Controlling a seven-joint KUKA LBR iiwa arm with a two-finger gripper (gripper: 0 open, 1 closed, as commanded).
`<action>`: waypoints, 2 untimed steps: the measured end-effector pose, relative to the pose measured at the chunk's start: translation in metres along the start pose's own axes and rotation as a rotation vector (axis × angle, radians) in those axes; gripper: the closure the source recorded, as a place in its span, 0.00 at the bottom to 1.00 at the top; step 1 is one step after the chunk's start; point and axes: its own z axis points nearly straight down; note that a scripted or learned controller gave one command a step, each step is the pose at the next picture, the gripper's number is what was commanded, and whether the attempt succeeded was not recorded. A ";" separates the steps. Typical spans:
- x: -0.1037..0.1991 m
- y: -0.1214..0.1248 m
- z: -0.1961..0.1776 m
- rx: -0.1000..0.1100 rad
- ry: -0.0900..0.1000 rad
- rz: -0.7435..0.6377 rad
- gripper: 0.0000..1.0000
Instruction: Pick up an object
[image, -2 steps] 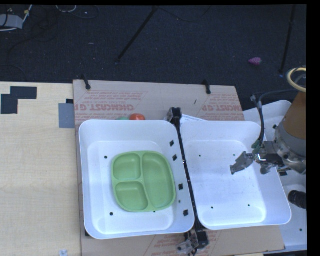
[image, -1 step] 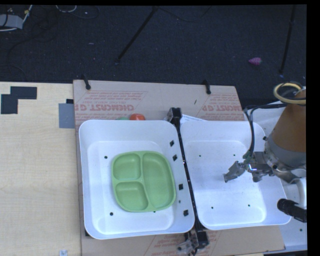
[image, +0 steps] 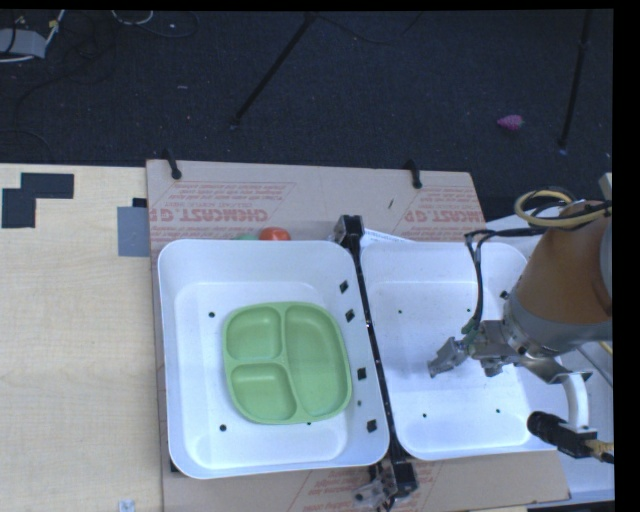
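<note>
left bin (image: 190, 300) — green tray (image: 287, 362) | right bin (image: 420, 290) — tool (image: 445, 358) low over floor

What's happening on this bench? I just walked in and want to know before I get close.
A KUKA arm reaches in from the right, its gripper low over the right bin. A green divided tray lies flat in the left bin. Something small, red and green, sits just behind the left bin's far rim. Nothing shows between the gripper's fingers, so no pick is evident yet.
</note>
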 end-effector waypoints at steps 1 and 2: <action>0.008 0.001 0.062 0.001 0.000 0.000 0.00; 0.006 0.002 0.049 -0.003 -0.001 0.008 1.00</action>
